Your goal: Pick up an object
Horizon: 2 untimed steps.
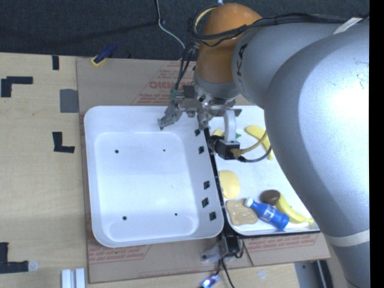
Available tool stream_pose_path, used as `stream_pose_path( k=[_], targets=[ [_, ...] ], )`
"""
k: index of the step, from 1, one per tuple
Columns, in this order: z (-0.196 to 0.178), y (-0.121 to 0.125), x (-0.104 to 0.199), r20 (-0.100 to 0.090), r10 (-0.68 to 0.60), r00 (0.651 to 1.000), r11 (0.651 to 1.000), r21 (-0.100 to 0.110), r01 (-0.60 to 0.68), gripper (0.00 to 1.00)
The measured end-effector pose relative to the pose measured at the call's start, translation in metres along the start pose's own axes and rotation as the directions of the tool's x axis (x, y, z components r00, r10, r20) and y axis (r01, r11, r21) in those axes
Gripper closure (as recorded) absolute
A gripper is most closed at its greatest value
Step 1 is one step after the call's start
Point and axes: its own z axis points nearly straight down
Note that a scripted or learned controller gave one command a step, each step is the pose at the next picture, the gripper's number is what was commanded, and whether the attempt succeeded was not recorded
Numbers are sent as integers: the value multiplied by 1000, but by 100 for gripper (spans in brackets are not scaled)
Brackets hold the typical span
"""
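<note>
The grey arm bulks largest and closest, sweeping in from the right and covering much of the right bin. Below and right of the gripper, at the near end of that bin, lie a blue bottle with a white cap, a tan flat piece touching it on the left, a small brown round object just above it, and a yellow banana-like item on its right. A little closer to the gripper, still below and right of it, sits a pale yellow rounded object beside the wall that the bins share. Farther up, right of the gripper, a yellow curved piece shows beside the arm, with a black cable fitting next to it.

The left bin spreads below and left of the gripper. The gripper hangs over that bin's far right corner, under the orange band. Its grey fingers point left and down; whether they are spread or pressed together cannot be told, and nothing can be seen between them.
</note>
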Motion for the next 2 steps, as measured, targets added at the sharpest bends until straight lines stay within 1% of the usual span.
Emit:
stream_pose_path(
  k=[1,2],
  targets=[
    [-5,0,-7,4,7,1000,1000,6,-7,100],
    [-165,-12,53,-1,3,1000,1000,-14,-3,100]
  ],
)
